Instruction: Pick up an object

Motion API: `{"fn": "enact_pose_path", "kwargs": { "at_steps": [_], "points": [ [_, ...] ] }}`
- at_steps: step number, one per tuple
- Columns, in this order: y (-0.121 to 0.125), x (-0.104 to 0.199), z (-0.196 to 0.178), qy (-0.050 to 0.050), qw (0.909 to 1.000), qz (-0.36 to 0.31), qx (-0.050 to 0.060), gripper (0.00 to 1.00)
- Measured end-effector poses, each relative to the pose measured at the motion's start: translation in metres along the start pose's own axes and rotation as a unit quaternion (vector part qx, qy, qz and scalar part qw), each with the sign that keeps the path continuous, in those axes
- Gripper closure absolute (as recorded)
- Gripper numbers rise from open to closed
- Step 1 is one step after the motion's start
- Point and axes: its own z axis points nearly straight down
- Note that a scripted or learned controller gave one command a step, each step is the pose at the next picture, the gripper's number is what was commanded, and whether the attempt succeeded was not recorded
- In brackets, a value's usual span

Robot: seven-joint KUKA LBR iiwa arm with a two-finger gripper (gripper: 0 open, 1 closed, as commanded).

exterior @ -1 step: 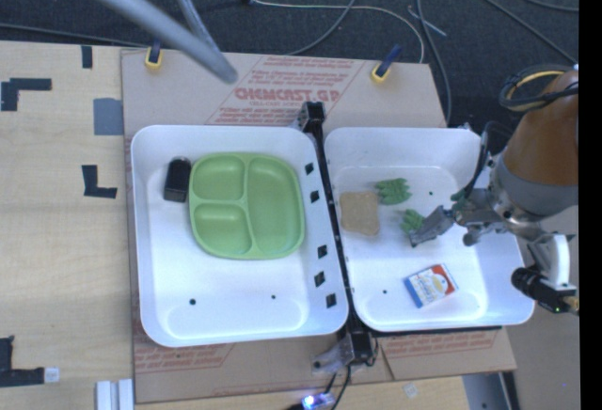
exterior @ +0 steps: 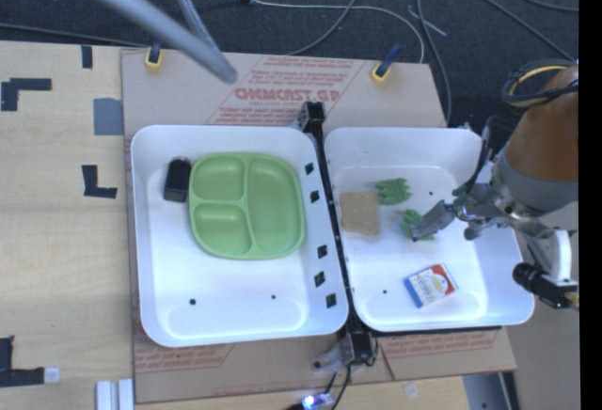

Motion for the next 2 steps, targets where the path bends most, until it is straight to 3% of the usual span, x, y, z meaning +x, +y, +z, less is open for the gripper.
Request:
{"fn": "enact_pose_path", "kwargs": {
  "at_steps": [2],
  "points": [
    [-0.004,-0.005,0.090,0.001,1.0000,0.000,0.002,0.00]
  ]
}}
